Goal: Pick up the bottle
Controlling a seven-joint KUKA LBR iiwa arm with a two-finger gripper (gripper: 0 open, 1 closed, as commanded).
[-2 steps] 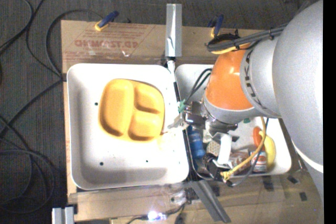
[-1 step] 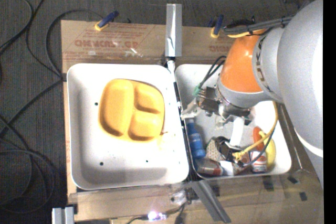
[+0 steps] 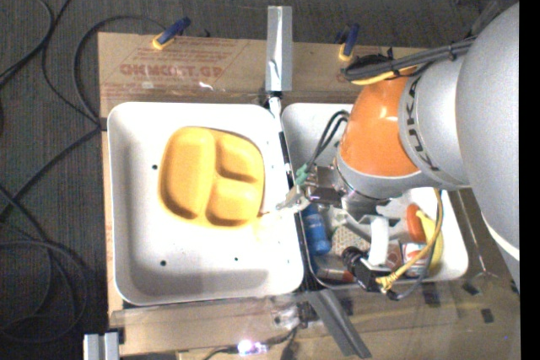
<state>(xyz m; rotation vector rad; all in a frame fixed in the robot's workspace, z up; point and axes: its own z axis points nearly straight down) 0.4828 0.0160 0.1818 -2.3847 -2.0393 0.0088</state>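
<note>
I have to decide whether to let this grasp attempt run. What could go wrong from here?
The arm hangs low over the right bin, where the blue bottle lies crowded among other items, so the gripper may close on a neighbour. The bottle also sits near the bin's left wall, which could block a finger.

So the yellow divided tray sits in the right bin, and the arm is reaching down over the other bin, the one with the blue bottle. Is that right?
Not quite. The camera view shows the yellow divided tray in the left bin, not the right one. The rest stands: the arm reaches down over the right bin, where the blue bottle lies.
</note>
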